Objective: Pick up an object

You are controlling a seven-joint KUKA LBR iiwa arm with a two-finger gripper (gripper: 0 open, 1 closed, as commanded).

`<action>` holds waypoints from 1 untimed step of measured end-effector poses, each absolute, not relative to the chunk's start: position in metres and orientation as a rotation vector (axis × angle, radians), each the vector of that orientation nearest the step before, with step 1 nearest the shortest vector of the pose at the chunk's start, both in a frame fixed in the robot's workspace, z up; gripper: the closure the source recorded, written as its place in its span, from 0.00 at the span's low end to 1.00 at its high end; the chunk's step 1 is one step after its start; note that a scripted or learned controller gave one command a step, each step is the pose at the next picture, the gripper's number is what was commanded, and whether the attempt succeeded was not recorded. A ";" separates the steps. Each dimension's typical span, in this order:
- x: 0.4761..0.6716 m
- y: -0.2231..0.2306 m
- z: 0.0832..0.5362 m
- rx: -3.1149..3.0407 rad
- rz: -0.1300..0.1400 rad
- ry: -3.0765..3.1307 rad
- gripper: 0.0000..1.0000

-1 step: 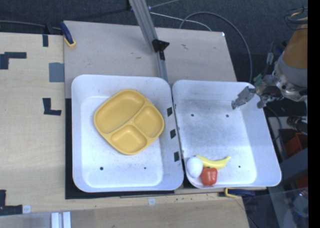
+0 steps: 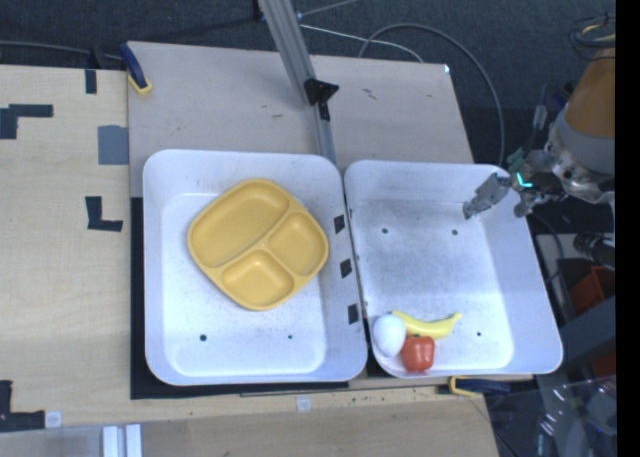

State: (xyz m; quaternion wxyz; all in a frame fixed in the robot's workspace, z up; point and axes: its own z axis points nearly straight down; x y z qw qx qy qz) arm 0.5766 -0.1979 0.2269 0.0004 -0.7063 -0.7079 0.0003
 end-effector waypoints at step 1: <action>0.569 -0.195 0.165 -2.215 0.007 -2.220 0.00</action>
